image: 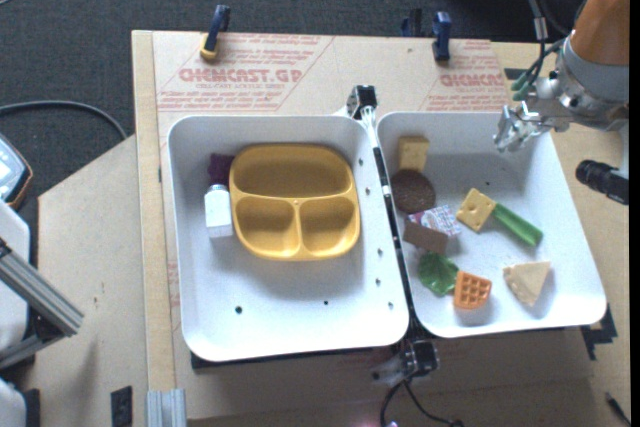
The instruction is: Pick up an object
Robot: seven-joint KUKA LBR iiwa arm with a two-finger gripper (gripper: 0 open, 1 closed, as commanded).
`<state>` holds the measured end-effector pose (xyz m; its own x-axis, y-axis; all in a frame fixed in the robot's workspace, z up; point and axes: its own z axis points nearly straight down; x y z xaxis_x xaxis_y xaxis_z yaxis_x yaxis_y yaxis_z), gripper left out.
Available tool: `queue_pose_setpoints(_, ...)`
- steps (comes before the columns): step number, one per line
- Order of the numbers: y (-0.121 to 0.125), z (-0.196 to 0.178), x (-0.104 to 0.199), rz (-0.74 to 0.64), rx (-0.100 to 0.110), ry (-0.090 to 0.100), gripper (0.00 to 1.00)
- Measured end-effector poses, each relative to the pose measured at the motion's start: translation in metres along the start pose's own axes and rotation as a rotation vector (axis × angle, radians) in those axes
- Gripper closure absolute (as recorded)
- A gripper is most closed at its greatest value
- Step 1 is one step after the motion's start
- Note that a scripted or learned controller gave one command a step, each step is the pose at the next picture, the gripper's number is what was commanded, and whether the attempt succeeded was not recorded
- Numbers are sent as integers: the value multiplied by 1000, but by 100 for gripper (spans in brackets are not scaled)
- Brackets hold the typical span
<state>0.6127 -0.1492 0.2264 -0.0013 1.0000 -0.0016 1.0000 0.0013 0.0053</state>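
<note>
Camera view, near edge: a waffle and a pale wedge of cheese lie at the front of the right bin, with a green leaf just left of the waffle.
Middle of right bin: a brown bar touches a wrapped candy; a yellow cheese cube sits beside a green stick; a round brown cookie lies near the bin's left wall.
Far part of right bin: a tan block stands behind the cookie.
Left bin: a yellow divided tray fills the middle; a small white bottle touches its left side, a dark purple item behind that.
Claw: at the far right corner of the right bin, above bare floor; whether its fingers are spread or pressed together cannot be told.
Things relative to claw: nothing sits between the fingers; the cheese cube and green stick are the closest, nearer the camera and well apart; the tan block is off to its left.
</note>
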Motion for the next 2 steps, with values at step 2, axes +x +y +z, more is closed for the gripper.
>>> queue_pose_setpoints(2,-42,9,99,-3,10,4,100)
